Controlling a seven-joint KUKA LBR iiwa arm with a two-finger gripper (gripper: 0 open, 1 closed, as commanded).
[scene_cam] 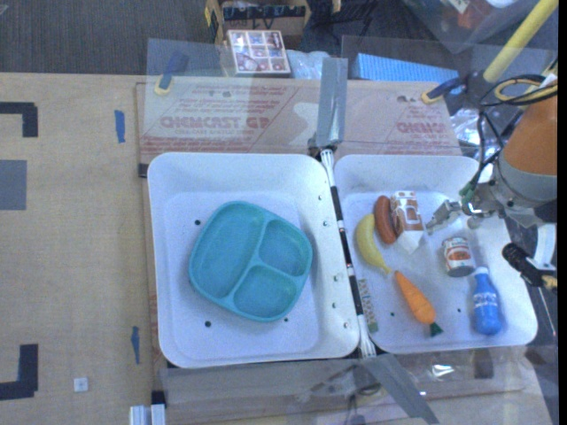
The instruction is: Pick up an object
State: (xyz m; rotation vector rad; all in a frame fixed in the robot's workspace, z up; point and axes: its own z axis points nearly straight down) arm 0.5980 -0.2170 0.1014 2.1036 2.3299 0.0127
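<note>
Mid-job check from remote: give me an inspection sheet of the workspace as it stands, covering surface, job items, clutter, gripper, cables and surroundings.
Surface: two shallow white bins, left bin and right bin, side by side on a cardboard-covered bench.
Job's things: in the right bin, a yellow banana, brown sausage, orange carrot, small labelled can, blue bottle and white-and-red carton.
Clutter: teal divided plate in the left bin.
Gripper: two-finger gripper low over the right bin, above the can; nothing seen between its fingers.
Cables: black cables near the arm.
Surroundings: open cardboard box beyond the bench.
</note>
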